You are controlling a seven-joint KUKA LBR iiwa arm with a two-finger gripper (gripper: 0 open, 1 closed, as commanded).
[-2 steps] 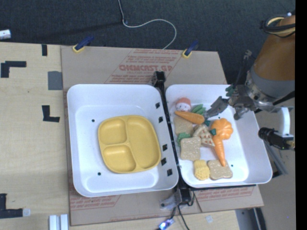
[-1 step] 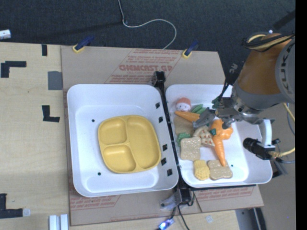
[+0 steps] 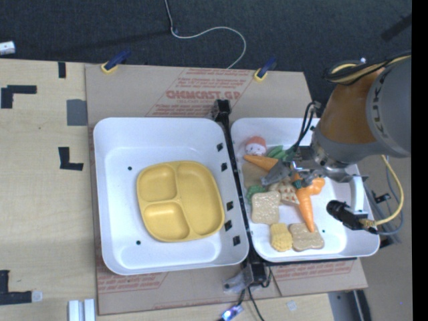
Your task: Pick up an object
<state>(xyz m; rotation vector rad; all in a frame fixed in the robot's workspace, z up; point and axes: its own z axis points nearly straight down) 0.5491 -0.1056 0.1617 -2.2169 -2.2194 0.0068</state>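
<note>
At the bottom of the right bin (image 3: pixel 361 249) lie two biscuit-like pieces (image 3: pixel 297 238), with a toast slice (image 3: pixel 265 207) and an orange carrot (image 3: pixel 306 209) just above. Left, the yellow divided plate (image 3: pixel 179 200) sits in the left bin (image 3: pixel 110 179). Mid-right, the gripper (image 3: pixel 287 174) hovers over the food pile; its fingers seem slightly apart, clamping nothing I can see. Another carrot (image 3: pixel 261 162) lies beyond.
</note>
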